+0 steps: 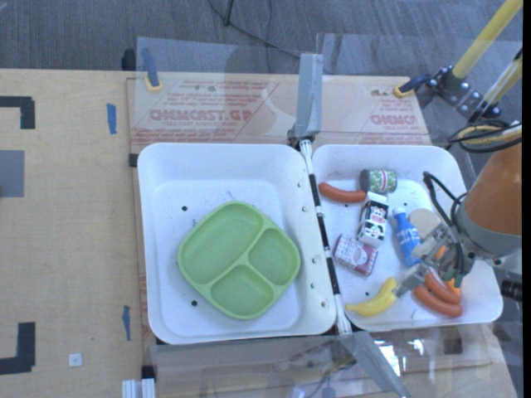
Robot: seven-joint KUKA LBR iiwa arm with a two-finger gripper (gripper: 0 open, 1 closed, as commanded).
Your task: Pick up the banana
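Banana (375,300) at the right bin's (481,309) near edge; gripper (421,274) alongside, finger state indiscernible, presumably approaching to grasp.

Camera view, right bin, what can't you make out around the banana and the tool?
- Tool: open or shut is unclear; blurred, with cables across it.
- Banana: its right tip meets the tool; contact can't be judged.
- Orange sausage: partly covered by the tool.
- Small carton: print too small to read.
- Arm: cut off by the right edge.

Robot lab: taped bench (58,222), cables (241,11)
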